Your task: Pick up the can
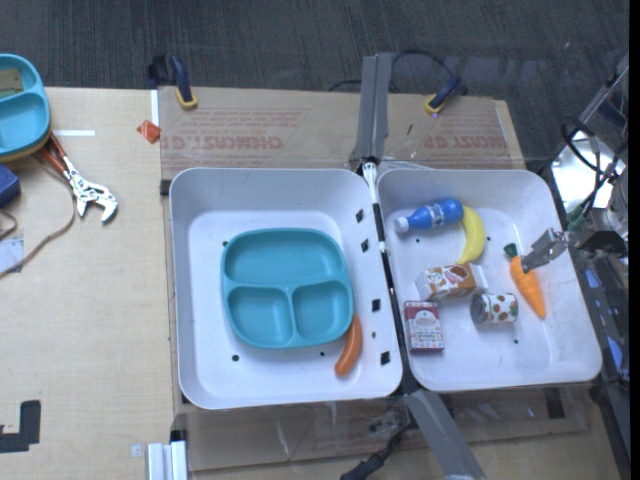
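We're looking down on the two white bins, and the target is in the right bin (pixel 570 363): the can (pixel 494 308), a small one lying on its side, its round end turned toward the bin's right wall. It sits in the middle of the bin floor, a little toward the near edge. Just beside it on the left are a small printed carton (pixel 449 281) and a red box (pixel 423 326); the carrot (pixel 528 286) lies just to its right, toward the right wall. Further toward the far edge we have the blue bottle (pixel 432 216) and the banana (pixel 472 234).

The gripper (pixel 543 249) hovers at the right wall of that bin, right over the carrot's green top, well short of the can. Whether it is open or closed, we cannot tell from up here.

Now, how will this one handle? We'd judge the can rigid and light, but smooth and round, so it may roll or squirt out of a sloppy pinch. Best bet, we think: close across the curved body at mid-length, with the carrot crowding one side.

Over in the left bin (pixel 190 298), the teal divided plate (pixel 288 288) and a second carrot (pixel 348 346) stay out of play.
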`<state>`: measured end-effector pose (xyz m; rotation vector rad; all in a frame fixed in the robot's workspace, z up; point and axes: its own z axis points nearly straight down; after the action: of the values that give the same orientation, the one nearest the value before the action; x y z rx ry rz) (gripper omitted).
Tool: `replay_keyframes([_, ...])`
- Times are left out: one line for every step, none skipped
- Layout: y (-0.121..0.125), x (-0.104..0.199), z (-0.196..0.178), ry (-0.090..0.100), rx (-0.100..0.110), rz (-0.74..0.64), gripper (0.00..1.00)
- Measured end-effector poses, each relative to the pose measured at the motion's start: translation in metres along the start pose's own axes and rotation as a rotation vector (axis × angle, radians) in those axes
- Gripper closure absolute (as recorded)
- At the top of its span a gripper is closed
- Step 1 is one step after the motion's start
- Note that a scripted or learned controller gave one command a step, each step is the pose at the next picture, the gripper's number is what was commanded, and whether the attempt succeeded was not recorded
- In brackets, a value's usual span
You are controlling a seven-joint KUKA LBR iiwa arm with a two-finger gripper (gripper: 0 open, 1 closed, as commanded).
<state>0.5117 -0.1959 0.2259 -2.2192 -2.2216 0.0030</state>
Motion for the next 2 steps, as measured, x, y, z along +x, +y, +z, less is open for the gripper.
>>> replay_keyframes([0.002, 0.044, 0.128, 0.000, 0.000, -0.070, 0.00])
replay_keyframes([-0.035, 0.053, 0.135, 0.001, 0.000, -0.049, 0.00])
